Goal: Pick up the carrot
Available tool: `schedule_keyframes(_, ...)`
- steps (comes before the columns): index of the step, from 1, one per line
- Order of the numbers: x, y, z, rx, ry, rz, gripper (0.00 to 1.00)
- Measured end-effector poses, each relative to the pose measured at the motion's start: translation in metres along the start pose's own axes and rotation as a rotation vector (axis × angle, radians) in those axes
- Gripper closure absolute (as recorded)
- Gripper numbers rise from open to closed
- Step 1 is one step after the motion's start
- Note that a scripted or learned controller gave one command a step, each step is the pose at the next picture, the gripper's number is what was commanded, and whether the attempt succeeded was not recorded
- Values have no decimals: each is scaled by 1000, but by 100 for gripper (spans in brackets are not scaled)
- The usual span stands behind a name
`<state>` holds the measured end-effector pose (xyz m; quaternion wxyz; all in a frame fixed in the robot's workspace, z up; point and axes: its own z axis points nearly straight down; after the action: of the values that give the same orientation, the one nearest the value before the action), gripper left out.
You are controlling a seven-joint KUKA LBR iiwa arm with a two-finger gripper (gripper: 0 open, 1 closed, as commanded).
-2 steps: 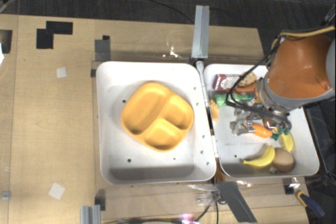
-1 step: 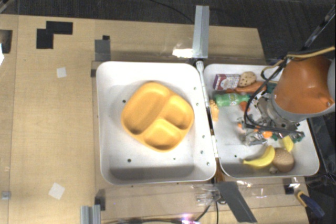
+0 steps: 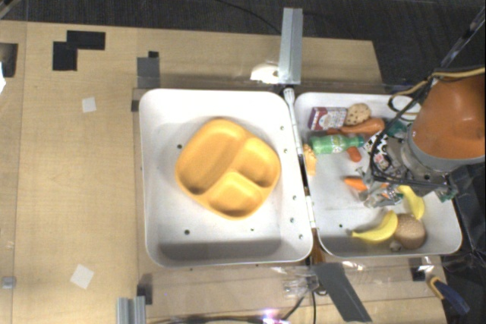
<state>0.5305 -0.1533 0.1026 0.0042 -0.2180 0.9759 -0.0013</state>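
You see the gripper (image 3: 377, 192) low in the right bin (image 3: 334, 228), fingers' spread unreadable, carrot (image 3: 355, 183) touching its left, arm hiding the rest.

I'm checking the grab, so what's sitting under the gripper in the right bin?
Under the gripper lies a small orange piece, likely the carrot, beside a banana on the right bin. The arm covers whatever lies further right.

White shallow bins: two — left bin (image 3: 152, 178), right bin (image 3: 330, 228)
Yellow divided plastic plate (image 3: 228, 167): one
Yellow bananas: two — one (image 3: 377, 230), another (image 3: 414, 201)
Brown potato (image 3: 410, 233): one
Orange carrots: two pieces — (image 3: 364, 127), (image 3: 354, 183)
Green bottle (image 3: 334, 144): one
Cookie (image 3: 358, 114): one
Maroon box (image 3: 327, 117): one
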Motion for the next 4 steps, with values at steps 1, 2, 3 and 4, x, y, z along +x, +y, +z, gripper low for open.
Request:
schedule_keyframes(1, 14, 21, 11, 9, -9, -228, 100)
schedule_keyframes(2, -5, 36, 0, -2, -1, -182, 100)
schedule_keyframes(3, -58, 52, 13, 2, -7, -37, 100)
schedule_keyframes(4, -13, -15, 9, 2, 1, 5, 100)
